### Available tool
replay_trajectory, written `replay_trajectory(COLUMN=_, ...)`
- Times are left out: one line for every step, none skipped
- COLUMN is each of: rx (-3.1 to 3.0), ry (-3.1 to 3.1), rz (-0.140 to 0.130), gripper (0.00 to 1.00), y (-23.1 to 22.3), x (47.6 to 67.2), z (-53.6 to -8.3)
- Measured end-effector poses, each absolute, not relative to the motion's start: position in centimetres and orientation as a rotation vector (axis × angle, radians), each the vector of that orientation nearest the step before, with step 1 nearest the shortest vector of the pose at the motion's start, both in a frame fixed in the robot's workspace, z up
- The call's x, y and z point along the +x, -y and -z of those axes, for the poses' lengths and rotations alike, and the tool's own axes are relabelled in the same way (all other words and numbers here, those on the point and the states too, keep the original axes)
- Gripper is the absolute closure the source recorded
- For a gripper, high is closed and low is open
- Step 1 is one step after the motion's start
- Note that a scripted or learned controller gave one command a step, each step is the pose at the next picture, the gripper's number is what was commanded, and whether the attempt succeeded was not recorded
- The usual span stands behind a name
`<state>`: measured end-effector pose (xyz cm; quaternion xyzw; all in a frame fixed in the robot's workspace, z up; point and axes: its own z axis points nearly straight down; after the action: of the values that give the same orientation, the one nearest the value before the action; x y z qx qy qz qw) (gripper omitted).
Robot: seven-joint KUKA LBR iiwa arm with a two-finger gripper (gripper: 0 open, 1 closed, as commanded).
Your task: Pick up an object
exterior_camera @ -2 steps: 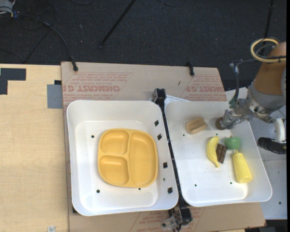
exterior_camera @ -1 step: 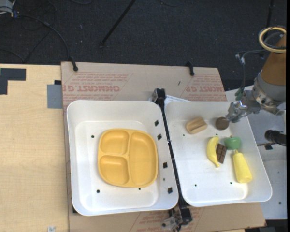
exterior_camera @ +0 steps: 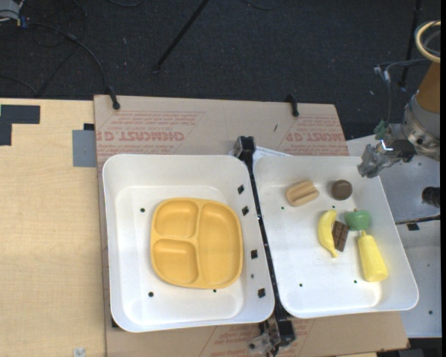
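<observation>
Altogether two bins (exterior_camera: 126, 192) — one yellow plate (exterior_camera: 197, 242), one banana (exterior_camera: 326, 233)

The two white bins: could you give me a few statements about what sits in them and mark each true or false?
1. The yellow divided plate lies in the left bin. True.
2. The banana lies in the left bin. False: it is in the right bin.
3. The gripper is lifting the bread roll. False: the roll lies on the bin floor, and the gripper is at the bin's upper right edge.
4. A small brown round object lies right of the bread roll. True.
</observation>
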<state>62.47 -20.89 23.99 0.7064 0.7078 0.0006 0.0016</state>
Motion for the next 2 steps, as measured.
replay_trajectory(rx=2.218, ry=-2.230, rz=0.000, gripper=1.00, y=14.5, x=62.3, z=-23.9)
replay_trajectory(rx=2.219, ry=-2.229, rz=0.002, gripper=1.00, y=9.1, x=61.5, z=-24.7)
